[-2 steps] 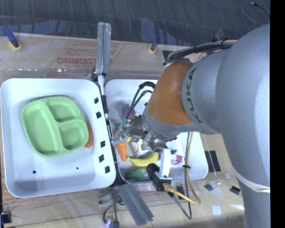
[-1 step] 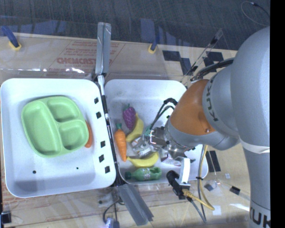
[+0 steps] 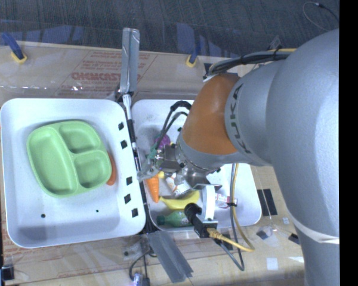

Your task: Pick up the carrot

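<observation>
The right bin is crowded — the arm covers most of it, and the carrot, a banana and a green item sit packed near its left wall. The left bin has open floor around the green divided plate — widest along the near edge.

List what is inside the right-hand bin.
In the right bin: an orange carrot, a yellow banana, a green item and something purple. The arm covers the remaining contents.
</observation>
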`<state>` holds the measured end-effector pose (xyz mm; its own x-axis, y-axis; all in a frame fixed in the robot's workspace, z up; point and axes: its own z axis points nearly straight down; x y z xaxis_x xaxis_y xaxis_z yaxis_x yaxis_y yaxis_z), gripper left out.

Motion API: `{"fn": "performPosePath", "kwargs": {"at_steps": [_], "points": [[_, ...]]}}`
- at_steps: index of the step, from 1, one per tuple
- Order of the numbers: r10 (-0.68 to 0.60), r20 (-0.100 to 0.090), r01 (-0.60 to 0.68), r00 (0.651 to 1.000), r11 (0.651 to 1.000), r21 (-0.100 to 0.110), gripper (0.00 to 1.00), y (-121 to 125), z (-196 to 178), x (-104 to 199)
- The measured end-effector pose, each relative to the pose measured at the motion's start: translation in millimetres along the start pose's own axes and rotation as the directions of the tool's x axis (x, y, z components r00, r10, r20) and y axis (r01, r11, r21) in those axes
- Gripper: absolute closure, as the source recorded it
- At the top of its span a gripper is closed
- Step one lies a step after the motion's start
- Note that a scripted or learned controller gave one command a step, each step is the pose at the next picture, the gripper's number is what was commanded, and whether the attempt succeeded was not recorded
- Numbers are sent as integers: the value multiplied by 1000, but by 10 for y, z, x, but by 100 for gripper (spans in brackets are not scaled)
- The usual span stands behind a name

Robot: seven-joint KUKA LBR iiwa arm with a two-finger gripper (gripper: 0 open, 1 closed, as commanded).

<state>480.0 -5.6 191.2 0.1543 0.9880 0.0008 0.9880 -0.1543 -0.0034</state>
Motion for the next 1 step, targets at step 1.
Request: {"fn": "performPosePath", "kwargs": {"at_steps": [1], "points": [[-25, 0, 25, 1000, 1000, 2, 0, -19, 4, -114]]}}
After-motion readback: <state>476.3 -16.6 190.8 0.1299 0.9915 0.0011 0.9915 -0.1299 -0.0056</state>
